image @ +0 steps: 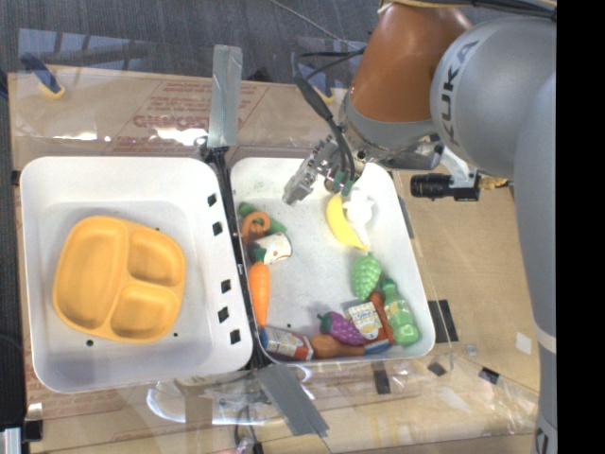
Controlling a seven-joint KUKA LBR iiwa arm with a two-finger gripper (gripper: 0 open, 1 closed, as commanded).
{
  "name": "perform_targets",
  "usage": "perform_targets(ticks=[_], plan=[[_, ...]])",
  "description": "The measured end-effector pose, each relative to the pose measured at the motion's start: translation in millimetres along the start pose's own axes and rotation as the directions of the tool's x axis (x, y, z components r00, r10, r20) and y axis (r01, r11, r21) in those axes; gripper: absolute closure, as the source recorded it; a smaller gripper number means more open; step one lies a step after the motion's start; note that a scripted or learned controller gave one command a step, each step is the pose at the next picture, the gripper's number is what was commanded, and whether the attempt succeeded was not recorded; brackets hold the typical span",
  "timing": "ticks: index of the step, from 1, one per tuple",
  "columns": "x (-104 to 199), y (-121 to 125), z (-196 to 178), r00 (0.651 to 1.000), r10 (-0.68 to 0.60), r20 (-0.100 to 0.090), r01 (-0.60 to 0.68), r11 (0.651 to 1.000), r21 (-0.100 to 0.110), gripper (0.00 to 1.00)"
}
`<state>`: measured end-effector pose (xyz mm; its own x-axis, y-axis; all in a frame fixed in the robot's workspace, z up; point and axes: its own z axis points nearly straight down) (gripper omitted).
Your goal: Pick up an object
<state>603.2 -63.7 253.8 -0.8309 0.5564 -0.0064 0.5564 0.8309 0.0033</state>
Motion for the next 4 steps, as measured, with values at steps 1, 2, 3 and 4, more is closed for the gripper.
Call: perform_targets(ticks=[1, 2, 3, 4], plan=[[-38.1, -75.1, 63.2, 0.979, -0.204, -0.013, 0.204, 0.979, 0.003, 1.00], [-38.0, -74.1, 62.6, 0.979, -0.205, -0.012, 0.205, 0.979, 0.003, 0.00], [-82.2, -94.2, 163.2, 0.984, -0.176, -0.009, 0.176, 0.984, 0.003, 0.00], [-82.0, -91.8, 153.0, 0.983, -0.182, -0.010, 0.183, 0.983, 0.002, 1.00]])
